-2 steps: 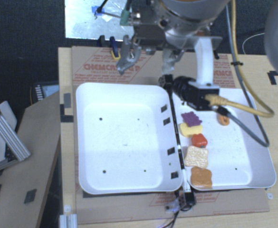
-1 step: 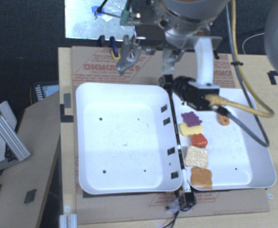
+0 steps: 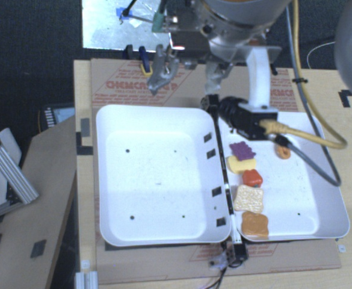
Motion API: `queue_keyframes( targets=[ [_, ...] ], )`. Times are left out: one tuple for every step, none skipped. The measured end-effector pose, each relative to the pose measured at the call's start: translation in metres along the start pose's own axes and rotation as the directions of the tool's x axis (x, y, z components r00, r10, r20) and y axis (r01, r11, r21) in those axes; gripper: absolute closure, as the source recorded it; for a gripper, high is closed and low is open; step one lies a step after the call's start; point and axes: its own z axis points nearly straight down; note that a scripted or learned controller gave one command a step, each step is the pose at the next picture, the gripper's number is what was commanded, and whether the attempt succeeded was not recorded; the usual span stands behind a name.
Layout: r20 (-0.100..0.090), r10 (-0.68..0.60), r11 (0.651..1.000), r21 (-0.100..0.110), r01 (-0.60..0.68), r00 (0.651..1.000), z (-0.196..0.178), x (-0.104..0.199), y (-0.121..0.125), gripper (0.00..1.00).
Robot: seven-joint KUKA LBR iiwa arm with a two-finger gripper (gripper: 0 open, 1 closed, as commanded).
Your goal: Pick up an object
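Six small toy foods sit in the right bin (image 3: pixel 320 209): purple grapes (image 3: pixel 242 150), a yellow block (image 3: pixel 241 164), a red piece (image 3: pixel 252 177), a cracker (image 3: pixel 248 198), toast (image 3: pixel 255 224), an orange ring (image 3: pixel 283 152).

Bench (image 3: pixel 55 161): tan surface, carried a cardboard sheet (image 3: pixel 121 83) printed with red lettering.
Left bin (image 3: pixel 157 179): shallow, white, lay on the cardboard; a few dark specks on its floor.
Right bin (image 3: pixel 320 209): white, touched the left bin along a black-clipped seam.
Aluminium rail (image 3: pixel 4 167): stood tilted at the left edge.
Metal plate (image 3: pixel 118 14): shiny, lay beyond the bench, top left.
Floor (image 3: pixel 25 41): dark carpet.
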Motion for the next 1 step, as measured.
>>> queue_keyframes(
  targets=[
    [0.0, 0.0, 1.0, 0.0, 0.0, 1.0, 0.0, 0.0, 0.0, 0.0]
  ],
)
